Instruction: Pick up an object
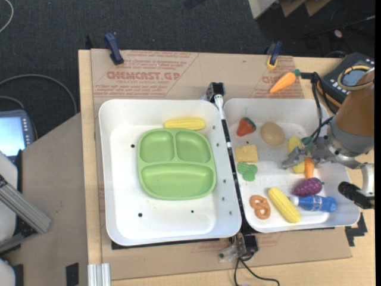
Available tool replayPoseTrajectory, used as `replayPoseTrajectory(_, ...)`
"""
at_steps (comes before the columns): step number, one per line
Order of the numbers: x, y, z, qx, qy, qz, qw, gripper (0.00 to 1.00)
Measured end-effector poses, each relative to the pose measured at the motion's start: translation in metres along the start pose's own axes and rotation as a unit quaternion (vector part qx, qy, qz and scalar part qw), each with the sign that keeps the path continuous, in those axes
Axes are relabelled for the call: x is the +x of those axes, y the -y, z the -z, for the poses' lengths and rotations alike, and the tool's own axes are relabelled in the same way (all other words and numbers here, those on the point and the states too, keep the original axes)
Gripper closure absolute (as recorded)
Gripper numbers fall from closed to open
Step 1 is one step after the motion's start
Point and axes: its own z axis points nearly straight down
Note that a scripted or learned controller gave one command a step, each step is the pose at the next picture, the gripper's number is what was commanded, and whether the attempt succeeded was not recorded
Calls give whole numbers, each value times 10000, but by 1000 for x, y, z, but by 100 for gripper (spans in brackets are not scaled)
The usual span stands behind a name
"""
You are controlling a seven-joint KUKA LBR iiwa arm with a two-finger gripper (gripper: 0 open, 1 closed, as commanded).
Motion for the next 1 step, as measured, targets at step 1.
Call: replayPoseTrajectory(1,-2,-2,17,-47,31,-12,10000,100)
